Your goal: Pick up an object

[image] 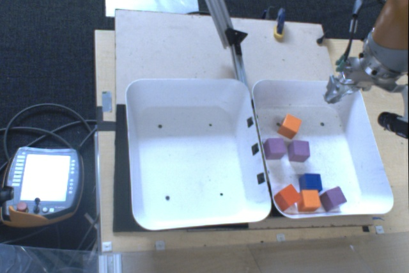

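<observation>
We see the orange cube (290, 126) lying untouched in the right bin (367, 131), with purple cubes (287, 149) just below it. The gripper (334, 92) hangs over that bin's upper right part; we cannot tell its jaw state. We judge picking not yet begun.

— What is seen around the bench?
— Dark blue-black carpeted floor (51, 22) is seen on all sides, and a pale speckled wooden board (179, 41) is laid across the bench.
— And at the left?
— A grey handheld control pendant with a bright screen (41, 185) is laid on the floor, ringed by black cables (38, 115).
</observation>
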`<state>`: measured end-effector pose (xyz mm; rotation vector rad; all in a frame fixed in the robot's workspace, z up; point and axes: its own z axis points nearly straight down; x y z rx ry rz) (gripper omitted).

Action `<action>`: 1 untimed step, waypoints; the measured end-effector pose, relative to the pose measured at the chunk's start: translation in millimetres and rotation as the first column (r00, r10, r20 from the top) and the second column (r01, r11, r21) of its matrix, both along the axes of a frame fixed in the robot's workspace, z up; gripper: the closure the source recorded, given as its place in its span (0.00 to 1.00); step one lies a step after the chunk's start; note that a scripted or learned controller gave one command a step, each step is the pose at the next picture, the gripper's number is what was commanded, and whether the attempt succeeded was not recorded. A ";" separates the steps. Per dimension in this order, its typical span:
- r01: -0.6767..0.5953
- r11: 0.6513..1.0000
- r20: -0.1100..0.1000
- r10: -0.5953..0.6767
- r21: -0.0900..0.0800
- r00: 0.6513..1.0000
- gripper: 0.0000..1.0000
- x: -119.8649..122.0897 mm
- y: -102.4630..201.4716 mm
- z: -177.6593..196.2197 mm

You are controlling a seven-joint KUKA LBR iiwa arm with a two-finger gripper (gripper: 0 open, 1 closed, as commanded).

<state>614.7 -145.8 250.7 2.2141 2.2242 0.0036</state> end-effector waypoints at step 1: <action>-0.005 1.000 -0.003 0.005 0.002 1.000 1.00 9.0 51.8 -13.2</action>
